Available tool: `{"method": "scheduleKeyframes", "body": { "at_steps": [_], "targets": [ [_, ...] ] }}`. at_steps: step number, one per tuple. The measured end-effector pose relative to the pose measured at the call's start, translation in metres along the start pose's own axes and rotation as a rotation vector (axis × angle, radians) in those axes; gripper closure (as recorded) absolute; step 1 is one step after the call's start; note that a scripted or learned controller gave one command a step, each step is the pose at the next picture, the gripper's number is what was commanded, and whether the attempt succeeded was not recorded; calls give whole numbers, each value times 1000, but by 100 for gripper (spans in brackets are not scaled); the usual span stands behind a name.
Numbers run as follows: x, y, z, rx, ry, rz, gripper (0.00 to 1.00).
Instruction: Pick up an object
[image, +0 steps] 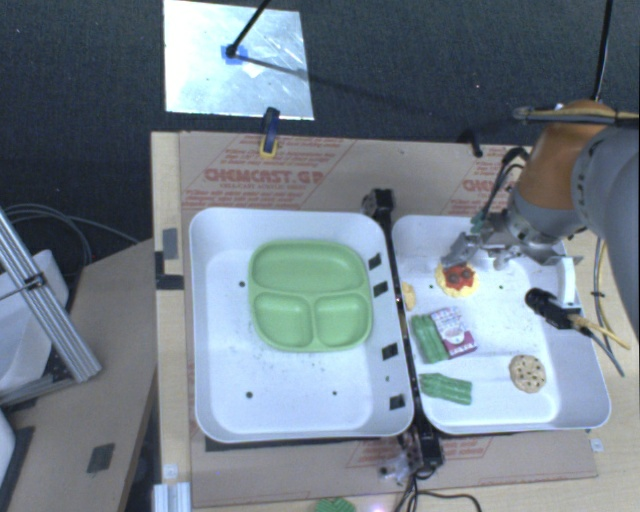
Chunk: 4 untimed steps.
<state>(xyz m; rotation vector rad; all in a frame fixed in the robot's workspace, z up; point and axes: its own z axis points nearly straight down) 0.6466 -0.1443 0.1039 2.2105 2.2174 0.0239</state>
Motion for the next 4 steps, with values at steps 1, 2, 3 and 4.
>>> {"method": "scheduleKeyframes", "body": {
  "at_steps": [1, 2, 3, 4],
  "targets": [
    [-24, 0, 17, 12, -2, 2, 0],
    [-27, -18, 19, 18, -4, 2, 0],
    [-12, -7, 18, 14, -4, -2, 0],
    [-11, -44, 9, 19, -4, 2, 0]
  ]
}}
